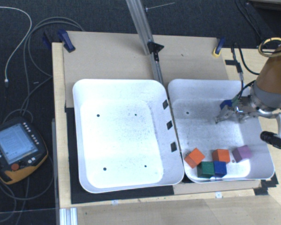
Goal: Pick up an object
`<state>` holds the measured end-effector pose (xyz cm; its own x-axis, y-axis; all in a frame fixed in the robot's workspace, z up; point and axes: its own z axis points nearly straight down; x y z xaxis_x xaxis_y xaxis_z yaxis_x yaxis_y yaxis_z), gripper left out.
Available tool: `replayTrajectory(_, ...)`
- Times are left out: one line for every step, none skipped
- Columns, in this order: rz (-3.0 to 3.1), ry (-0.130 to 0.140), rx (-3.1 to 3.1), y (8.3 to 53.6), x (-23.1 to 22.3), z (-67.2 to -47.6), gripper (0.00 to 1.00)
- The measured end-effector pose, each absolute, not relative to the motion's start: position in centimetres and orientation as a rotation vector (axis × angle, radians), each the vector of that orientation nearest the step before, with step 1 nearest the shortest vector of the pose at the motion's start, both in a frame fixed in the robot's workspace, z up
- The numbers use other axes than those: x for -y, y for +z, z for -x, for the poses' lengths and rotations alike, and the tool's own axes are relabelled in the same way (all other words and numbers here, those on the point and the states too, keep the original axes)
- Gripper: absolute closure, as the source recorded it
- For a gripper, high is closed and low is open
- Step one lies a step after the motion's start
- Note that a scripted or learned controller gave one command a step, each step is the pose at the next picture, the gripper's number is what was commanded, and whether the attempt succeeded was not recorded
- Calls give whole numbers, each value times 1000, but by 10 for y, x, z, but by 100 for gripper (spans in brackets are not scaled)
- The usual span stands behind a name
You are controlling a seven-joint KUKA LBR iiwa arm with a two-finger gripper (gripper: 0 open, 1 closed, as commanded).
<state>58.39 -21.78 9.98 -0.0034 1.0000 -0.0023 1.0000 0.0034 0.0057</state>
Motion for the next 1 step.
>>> replayTrajectory(-2212, 6, -2222, 101, 215, -670, 0)
